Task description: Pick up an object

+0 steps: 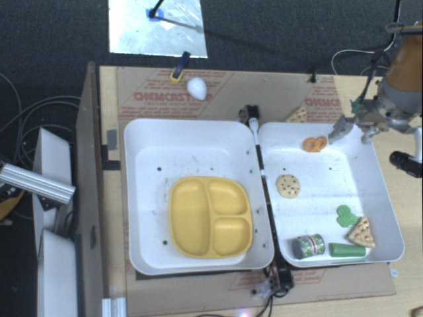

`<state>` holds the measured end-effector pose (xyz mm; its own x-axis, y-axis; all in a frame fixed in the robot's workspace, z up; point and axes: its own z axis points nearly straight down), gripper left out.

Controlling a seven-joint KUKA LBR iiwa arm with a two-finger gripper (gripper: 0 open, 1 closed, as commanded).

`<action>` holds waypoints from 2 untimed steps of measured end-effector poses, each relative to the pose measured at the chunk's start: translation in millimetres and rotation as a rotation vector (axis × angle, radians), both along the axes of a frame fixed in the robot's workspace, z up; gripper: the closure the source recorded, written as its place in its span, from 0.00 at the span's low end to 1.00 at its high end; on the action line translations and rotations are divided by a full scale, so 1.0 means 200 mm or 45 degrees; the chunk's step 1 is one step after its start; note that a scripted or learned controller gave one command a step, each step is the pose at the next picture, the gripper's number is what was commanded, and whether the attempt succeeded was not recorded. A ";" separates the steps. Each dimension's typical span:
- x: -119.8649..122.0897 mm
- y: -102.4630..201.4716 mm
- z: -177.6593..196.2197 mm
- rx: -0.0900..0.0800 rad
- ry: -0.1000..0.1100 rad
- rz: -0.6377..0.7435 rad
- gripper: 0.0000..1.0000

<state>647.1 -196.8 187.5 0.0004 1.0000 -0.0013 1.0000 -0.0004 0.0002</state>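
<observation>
Task status, judged from the overhead view: the pick has not been completed, and nothing is lifted. The grey arm with its orange band enters at the upper right of the frame, and its two-finger gripper [353, 129] hangs over the upper right corner of the right-hand shallow white bin [386, 207]. Two slim fingers appear splayed apart, one reaching toward the bin's upper rim and one pointing down, with nothing between them; the gripper is therefore read as spread and empty. The nearest candidate is the orange pretzel-shaped toy [314, 144], lying on the bin floor just left of the fingertips, near but apart from them. What remains, as a judgement: descend onto an object, close on it, and raise it. Inventory of the right-hand bin, six items: one orange pretzel-shaped toy; one round tan cookie with dark chips [287, 185] near the left wall; one small green leafy piece [345, 215]; one triangular pizza-slice toy [361, 232] touching or just beside it; one green-and-white can lying on its side [308, 246]; one long green bar [347, 249] along the lower rim. The left-hand shallow white bin [149, 144] holds one yellow plastic divided tray with three compartments [211, 216]. Outside the bins, at upper centre on the cardboard, lies one white egg-shaped object [197, 88].
</observation>
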 end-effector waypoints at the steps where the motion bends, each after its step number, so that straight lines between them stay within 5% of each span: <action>1: 0.11 0.12 -0.54 0.003 0.003 0.008 0.00; 2: 0.12 0.11 -0.46 0.000 -0.008 0.009 1.00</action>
